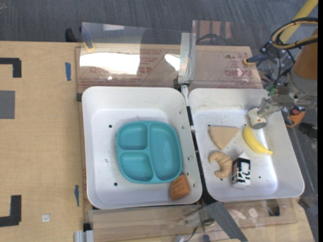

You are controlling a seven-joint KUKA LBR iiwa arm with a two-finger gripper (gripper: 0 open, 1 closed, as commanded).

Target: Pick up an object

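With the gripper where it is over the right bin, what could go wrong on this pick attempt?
1. The gripper hangs near the right bin's back wall, just above the banana; coming down off-centre, it might push the curved fruit aside.
2. The croissant, carton and wedge lie close together, so a grasp there could catch two things or knock the carton over.

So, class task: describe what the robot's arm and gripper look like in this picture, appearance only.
The grey robot arm enters at the right, with an orange band near the wrist. Yellow and black cables loop above it. The pale metallic gripper ends in a small, light-coloured rounded tip.
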